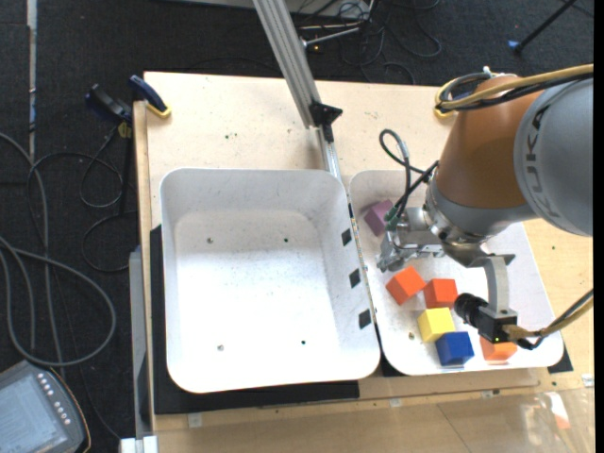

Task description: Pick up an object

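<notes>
Several small blocks lie in the right bin (398,345): a purple one (377,217) at the back left, two orange ones (407,284) (441,293) in the middle, a yellow one (435,324), a blue one (454,348), and another orange block (498,351) partly under a black cable fitting. My gripper (393,253) hangs over the bin's left part, between the purple block and the nearest orange block, just above them. The grey and orange arm covers the back right of the bin. I see nothing between the fingers.
The large left bin (255,272) holds only dark specks. A slanted metal rail (283,45) ends at the bins' back divider. A blue and yellow clamp (142,97) sits at the bench's back left corner.
</notes>
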### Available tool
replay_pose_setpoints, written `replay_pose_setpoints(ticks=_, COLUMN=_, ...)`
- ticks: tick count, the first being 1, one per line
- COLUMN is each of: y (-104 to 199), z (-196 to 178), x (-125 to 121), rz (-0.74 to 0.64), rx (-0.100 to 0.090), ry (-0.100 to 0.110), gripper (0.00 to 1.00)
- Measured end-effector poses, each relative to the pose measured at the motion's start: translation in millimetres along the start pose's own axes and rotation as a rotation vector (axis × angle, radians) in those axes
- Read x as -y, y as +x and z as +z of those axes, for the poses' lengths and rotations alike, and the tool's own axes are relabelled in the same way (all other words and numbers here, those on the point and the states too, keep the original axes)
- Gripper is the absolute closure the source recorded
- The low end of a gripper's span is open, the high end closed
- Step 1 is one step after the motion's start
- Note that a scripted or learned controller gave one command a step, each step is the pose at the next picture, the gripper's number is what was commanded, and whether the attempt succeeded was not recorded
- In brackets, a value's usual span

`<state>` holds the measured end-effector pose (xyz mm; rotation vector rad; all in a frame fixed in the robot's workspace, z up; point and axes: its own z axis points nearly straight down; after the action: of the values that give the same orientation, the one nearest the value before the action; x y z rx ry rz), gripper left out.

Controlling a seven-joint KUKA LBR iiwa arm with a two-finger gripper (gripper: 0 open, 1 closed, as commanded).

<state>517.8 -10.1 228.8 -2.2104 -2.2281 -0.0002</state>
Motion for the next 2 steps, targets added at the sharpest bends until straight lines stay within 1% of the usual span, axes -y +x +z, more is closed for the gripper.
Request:
replay_pose_setpoints(ticks=1, y=52, z=7, x=13, rz=-0.001, rx=0.000, ry=0.000, gripper=1.00)
replay_pose_setpoints(ticks=2, y=96, z=-1, x=15, rz=0.000, rx=0.001, ry=-0.002, gripper=1.00)
